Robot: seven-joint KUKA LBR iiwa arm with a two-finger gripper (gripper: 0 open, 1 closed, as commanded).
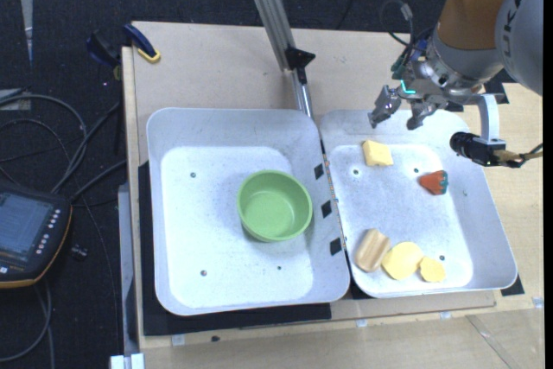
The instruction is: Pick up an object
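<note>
Gripper (400, 111) open, holds nothing, hovers above yellow block (377, 154) near bin rim (346, 118); risk: finger strikes rim, block slides away.

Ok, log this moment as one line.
gripper: open, above right bin's far edge, holding nothing | nearest: yellow block | green bowl: left bin

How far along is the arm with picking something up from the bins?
Nothing looks picked up yet. The gripper hangs open over the far edge of the right bin, with nothing between its fingers. The yellow block lies just below it, untouched. Still left: lowering, closing on an object and lifting.
</note>
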